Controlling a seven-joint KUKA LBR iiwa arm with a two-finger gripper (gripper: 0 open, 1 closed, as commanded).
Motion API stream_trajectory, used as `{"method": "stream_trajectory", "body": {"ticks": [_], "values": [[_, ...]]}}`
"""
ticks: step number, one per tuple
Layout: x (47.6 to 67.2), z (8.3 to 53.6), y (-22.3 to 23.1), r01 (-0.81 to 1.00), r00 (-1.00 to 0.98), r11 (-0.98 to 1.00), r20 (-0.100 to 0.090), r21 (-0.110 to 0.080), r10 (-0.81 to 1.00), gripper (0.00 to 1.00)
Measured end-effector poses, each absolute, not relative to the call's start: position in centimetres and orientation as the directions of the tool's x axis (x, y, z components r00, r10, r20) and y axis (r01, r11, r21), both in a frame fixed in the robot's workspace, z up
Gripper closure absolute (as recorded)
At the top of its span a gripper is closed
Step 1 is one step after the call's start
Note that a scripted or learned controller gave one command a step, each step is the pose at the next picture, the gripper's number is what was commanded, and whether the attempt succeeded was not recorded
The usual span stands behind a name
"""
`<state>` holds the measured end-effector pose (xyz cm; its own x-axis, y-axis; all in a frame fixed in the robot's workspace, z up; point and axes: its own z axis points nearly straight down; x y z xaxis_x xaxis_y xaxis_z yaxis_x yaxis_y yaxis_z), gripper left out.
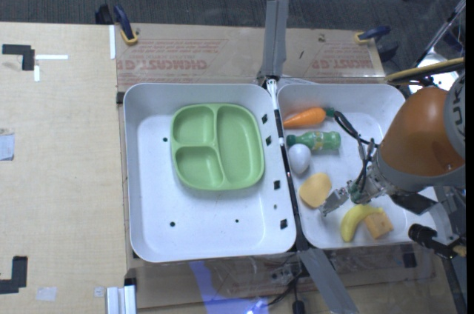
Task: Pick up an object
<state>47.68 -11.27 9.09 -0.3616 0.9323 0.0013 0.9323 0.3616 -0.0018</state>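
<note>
Two white bins sit side by side on the bench. We see our jaws (337,200) low in the right bin (385,99), but cannot tell their spread. Just beside them lie a banana (353,221) and a yellow piece (315,189).

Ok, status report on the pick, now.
Gripper low in right bin, nothing seen held. Banana just below it; yellow chip beside. Carrot, green bottle, egg farther up. Green tray in left bin.
</note>
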Motion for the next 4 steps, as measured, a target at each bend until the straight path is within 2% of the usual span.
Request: {"method": "stream_trajectory", "body": {"ticks": [1,2,3,4], "values": [[51.4,9.1,-14.6,0.947,0.322,-0.322,-0.001,-0.002,0.947,0.0],[51.0,14.9,-12.3,0.988,0.151,-0.151,0.0,-0.002,0.988,0.0],[47.7,9.1,-10.1,0.999,0.043,-0.043,0.0,-0.003,0.999,0.0],[48.4,9.1,-10.9,0.985,0.173,-0.173,0.0,-0.002,0.985,0.0]]}}
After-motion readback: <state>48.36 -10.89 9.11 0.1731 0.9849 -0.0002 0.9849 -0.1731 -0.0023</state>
